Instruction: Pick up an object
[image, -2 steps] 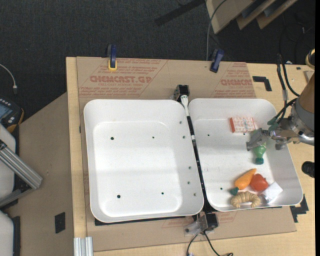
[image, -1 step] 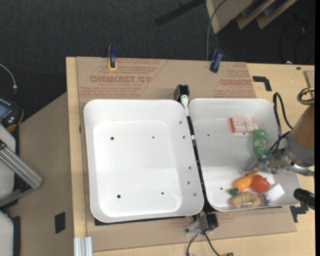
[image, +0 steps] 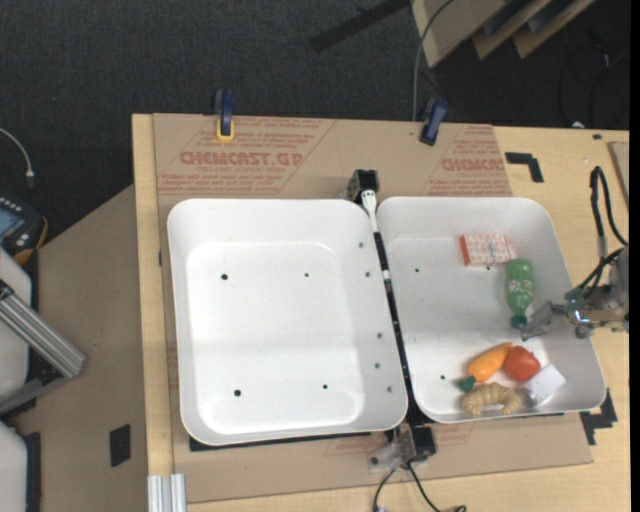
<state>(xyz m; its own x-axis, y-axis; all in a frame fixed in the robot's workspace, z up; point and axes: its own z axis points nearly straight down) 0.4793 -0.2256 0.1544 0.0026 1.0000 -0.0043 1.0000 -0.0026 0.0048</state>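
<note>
Two shallow white plastic bins sit side by side on the brown cardboard-covered bench (image: 300, 150), their inner rims touching along a dark seam. The left bin (image: 285, 315) has a bare floor with open room all across it. In the right bin (image: 440, 310), everything lies toward the right and near edges, leaving its left half free. A small red-and-white printed packet (image: 486, 248) lies flat near the far right. Just below it, a green plastic bottle (image: 518, 288) lies on its side, long axis running roughly far-to-near, its cap end toward the near side. At the near right corner cluster an orange carrot-shaped toy (image: 488, 362), a red rounded toy (image: 521, 363), a tan lumpy toy (image: 492, 400) and a white card (image: 547, 381). The metal two-finger gripper (image: 545, 318) hangs at the right rim, beside the bottle's near end; I cannot tell how its fingers stand.
</note>
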